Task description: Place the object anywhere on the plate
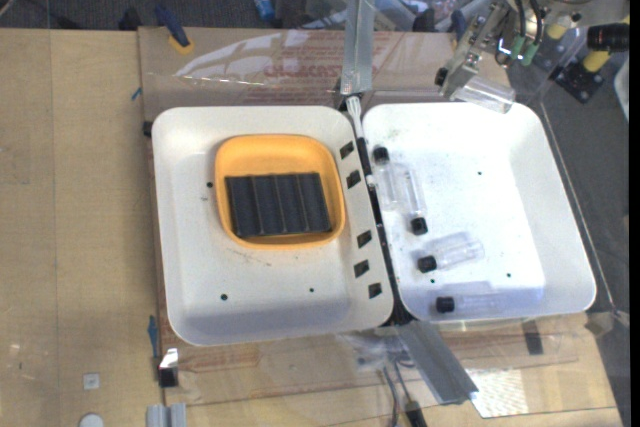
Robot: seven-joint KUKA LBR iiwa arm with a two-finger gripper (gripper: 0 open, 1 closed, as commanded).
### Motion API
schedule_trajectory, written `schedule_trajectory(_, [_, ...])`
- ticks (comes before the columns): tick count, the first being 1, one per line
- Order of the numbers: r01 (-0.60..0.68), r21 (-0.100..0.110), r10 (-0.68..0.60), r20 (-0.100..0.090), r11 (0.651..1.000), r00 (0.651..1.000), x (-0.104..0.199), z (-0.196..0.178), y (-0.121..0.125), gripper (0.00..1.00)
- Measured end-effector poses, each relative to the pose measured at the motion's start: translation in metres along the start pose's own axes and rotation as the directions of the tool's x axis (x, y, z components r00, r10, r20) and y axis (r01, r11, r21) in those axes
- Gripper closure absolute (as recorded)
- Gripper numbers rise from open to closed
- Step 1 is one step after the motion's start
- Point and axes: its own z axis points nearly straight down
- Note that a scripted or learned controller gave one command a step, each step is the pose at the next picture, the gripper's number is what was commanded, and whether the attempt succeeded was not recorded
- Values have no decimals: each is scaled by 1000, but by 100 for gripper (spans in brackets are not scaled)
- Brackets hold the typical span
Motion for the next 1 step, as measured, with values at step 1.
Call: schedule_trajectory(1, [167, -1, -167, 1, 986, 986, 7, -17, 11, 100])
